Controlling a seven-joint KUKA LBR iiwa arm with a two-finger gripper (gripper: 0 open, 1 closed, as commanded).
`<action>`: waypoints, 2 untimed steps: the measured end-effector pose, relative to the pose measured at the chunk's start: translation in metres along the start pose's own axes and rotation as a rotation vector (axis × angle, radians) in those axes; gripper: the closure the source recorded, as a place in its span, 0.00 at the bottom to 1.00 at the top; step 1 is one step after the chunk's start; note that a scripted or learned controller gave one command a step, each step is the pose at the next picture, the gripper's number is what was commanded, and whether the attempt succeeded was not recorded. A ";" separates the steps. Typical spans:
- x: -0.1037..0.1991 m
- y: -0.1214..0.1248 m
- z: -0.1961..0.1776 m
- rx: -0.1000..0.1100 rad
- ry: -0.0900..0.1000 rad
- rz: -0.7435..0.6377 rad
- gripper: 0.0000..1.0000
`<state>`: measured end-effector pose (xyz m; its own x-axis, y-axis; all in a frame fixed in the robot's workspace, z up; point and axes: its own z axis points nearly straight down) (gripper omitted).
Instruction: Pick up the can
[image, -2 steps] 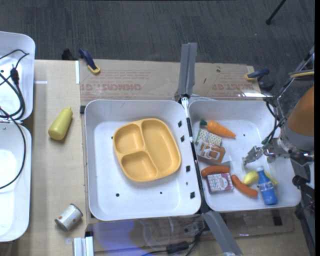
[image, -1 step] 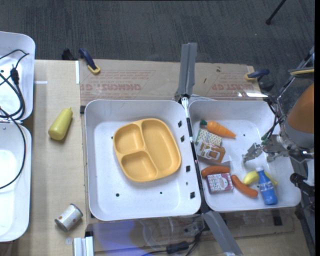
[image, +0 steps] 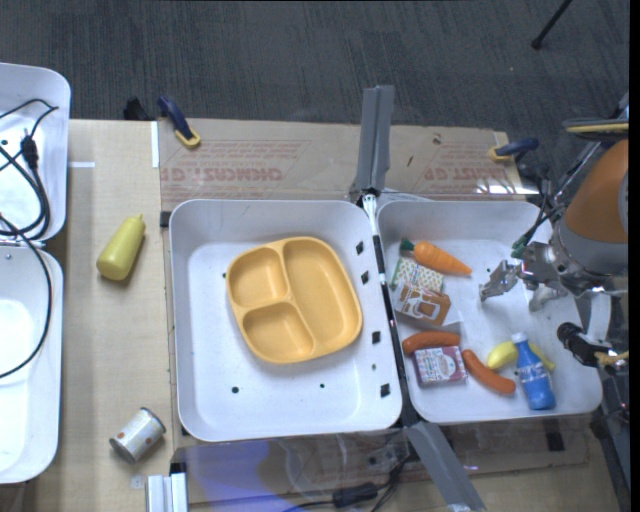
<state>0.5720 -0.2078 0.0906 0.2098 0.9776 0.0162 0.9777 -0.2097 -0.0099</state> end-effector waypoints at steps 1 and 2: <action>-0.008 -0.036 -0.001 -0.006 -0.012 -0.167 0.00; 0.005 -0.078 -0.044 -0.005 -0.017 -0.400 0.00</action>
<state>0.4974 -0.1873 0.1358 -0.1871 0.9823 0.0008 0.9823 0.1871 -0.0013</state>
